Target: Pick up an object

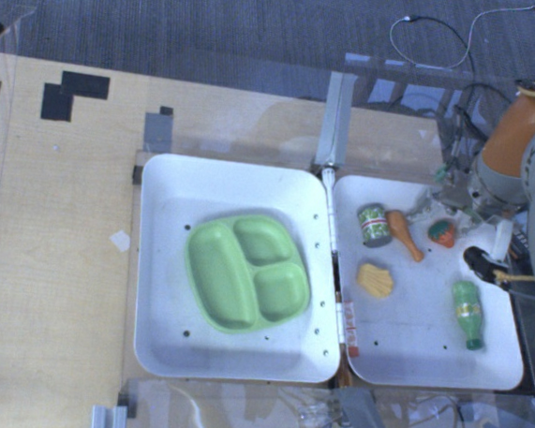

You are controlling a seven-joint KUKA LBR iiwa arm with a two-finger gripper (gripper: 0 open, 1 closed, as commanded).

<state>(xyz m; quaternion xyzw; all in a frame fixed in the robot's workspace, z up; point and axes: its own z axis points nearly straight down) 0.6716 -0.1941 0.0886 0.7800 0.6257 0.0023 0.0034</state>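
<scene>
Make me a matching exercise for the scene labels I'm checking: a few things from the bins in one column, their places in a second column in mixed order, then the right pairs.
Things:
1. green divided tray
2. can
3. green bottle
4. yellow piece

Places:
A. right bin, near its right wall, lying down
B. left bin, alone in its middle
C. right bin, below the can, close to the divider between the bins
D. right bin, upper left, just left of the orange carrot-like toy

Pairs: 1-B, 2-D, 3-A, 4-C
</scene>
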